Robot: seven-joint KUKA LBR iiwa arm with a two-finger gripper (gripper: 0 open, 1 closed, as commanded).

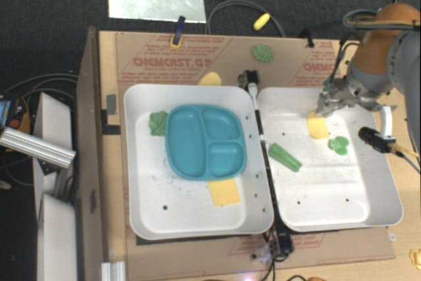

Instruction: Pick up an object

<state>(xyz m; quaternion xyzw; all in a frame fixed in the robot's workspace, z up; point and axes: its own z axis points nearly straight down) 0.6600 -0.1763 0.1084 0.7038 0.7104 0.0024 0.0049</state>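
In the right bin (342, 207) lie a yellow block (318, 127), a small green leafy piece (339, 145) and a long green vegetable (284, 156). My gripper (327, 106) hangs at the bin's far side, just above and behind the yellow block, close to it. In the left bin (141, 207) sits a teal divided plate (205, 141), with a green piece (158, 122) at its left edge and a yellow flat square (224, 193) at its near edge.
On the cardboard behind the bins lie a yellow round piece (210, 79), a green knobbly ball (262, 52) and a yellow capsule (261, 22). A black clip (250, 81) sits where the bins meet.
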